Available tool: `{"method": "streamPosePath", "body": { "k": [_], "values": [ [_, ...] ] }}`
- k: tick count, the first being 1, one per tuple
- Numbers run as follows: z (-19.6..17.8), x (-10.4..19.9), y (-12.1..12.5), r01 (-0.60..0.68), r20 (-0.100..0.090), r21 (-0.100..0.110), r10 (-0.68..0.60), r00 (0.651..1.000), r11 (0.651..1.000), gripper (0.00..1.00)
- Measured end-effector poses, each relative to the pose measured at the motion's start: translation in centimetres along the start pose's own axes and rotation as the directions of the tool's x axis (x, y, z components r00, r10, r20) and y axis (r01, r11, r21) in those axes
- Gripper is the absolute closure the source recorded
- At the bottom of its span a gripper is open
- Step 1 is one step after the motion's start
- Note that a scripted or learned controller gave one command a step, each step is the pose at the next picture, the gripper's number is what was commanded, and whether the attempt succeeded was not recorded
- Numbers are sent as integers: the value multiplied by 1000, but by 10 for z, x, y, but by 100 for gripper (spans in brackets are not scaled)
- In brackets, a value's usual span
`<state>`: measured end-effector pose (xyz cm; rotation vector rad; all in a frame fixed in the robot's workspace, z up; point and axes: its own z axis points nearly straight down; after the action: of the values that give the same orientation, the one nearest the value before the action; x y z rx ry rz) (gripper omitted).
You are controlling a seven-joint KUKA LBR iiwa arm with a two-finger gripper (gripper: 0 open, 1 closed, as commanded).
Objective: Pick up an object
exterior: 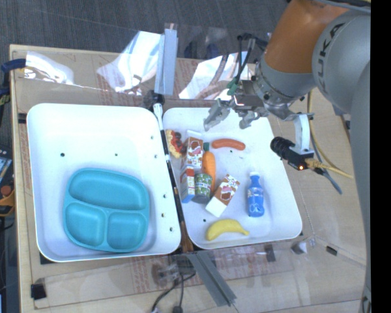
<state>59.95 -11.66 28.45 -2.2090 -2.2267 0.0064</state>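
My gripper (pixel 232 117) hangs open over the far part of the right bin (pixel 283 204), its two grey fingers spread with nothing between them. Just below it lies a red sausage (pixel 229 145). Further down the bin are an orange carrot (pixel 209 163), a red and white carton (pixel 194 153), a small milk carton (pixel 223 193), a blue bottle (pixel 255 195) and a yellow banana (pixel 226 228). A small green bottle (pixel 202 188) and other small packs lie against the left wall.
The left bin (pixel 91 126) holds a teal divided tray (pixel 107 209) in its near half. Crumpled plastic bags (pixel 130 60) and a grey upright post (pixel 166 60) sit behind the bins. The arm's grey body fills the upper right.
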Motion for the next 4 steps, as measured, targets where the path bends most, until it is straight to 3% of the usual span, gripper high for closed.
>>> {"method": "streamPosePath", "body": {
  "k": [1, 2, 3, 4],
  "values": [
    [104, -7, -14, 29, 0, 1, -29, 1000, 1000, 0],
    [175, -28, -34, 63, 0, -4, -63, 998, 998, 0],
    [166, -29, -34, 66, 1, -1, -66, 998, 998, 100],
    [166, -29, -34, 66, 1, -1, -66, 998, 998, 0]
  ]
}}
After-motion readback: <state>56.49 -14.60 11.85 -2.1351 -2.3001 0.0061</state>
